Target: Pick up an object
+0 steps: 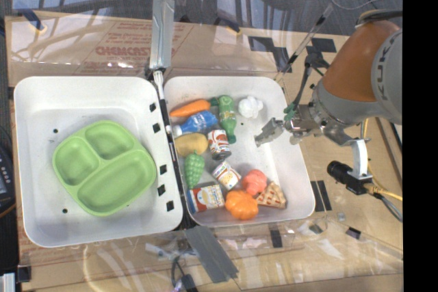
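Note:
My gripper [282, 133] hangs over the right side of the right bin [295, 174], open, with nothing between its fingers. Its left finger [266, 135] sits over bare bin floor, just right of the green bottle [227, 116] and below the white lumpy piece [250, 107]. Toy foods lie to its left and below it: a carrot [190, 107], a blue bottle [198, 122], a potato [191, 143], a small can [218, 143], a green cob [195, 169], another can [226, 176], a pink fruit [254, 181], a pizza slice [272, 196], an orange pepper [241, 205] and a red-labelled can [207, 197].
The left bin [34, 106] holds a green divided plate [104, 166]. A grey bar [161, 34] stands behind the wall between the bins. The grey and orange arm [359, 72] comes in from the right above the bench.

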